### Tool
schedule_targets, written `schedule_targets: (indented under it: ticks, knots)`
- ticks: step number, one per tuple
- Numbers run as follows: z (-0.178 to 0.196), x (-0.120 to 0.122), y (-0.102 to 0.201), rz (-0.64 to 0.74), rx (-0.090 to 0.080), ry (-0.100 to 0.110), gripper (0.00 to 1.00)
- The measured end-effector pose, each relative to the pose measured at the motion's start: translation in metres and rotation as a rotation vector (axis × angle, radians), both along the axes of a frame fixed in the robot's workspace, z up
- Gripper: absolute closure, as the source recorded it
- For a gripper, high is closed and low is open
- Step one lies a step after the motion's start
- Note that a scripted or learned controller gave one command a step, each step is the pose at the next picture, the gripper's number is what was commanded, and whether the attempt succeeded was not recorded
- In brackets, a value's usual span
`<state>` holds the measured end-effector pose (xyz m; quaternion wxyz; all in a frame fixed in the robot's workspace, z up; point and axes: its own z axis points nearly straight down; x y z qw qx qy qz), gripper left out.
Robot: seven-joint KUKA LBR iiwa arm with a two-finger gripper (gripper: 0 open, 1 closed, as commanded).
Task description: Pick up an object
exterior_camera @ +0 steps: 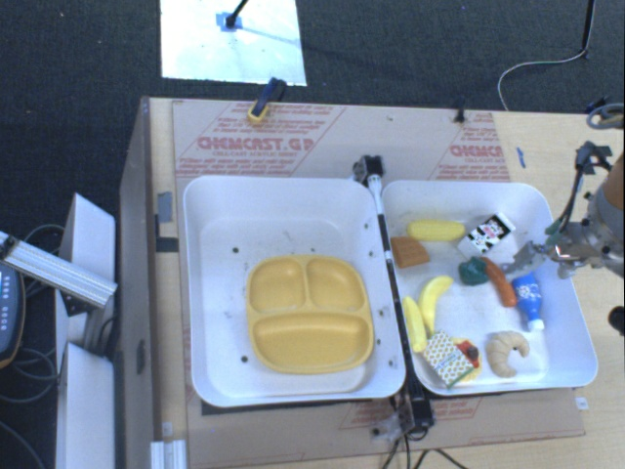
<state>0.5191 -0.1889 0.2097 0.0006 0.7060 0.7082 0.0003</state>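
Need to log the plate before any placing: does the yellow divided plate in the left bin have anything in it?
Empty. All three compartments of the yellow plate show bare yellow.

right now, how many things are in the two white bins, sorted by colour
Yellow: 4, namely the divided yellow plastic tray in the left bin, a yellow oblong toy, and two yellow toy bananas
Brown or tan: 2, brown slab, tan croissant
Orange: 1, sausage
Dark green: 1, lump
Blue: 1, tube
Patterned: 2, black-and-white box, multicoloured box
Total: 11

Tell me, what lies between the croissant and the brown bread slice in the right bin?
In the camera view, two yellow bananas lie between the croissant and bread slice.
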Motion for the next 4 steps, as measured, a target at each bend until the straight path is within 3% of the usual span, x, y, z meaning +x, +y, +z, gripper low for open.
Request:
schedule_targets:
  ticks: [1, 2, 3, 4]
  knots:
    - [-0.119, 0.021, 0.023, 0.000, -0.002, -0.004, 0.00]
    - [-0.125, 0.063, 0.054, 0.001, 0.001, -0.001, 0.00]
    - [-0.097, 0.114, 0.018, 0.002, -0.001, -0.003, 0.00]
    - [-0.126, 0.079, 0.032, -0.002, 0.001, 0.001, 0.00]
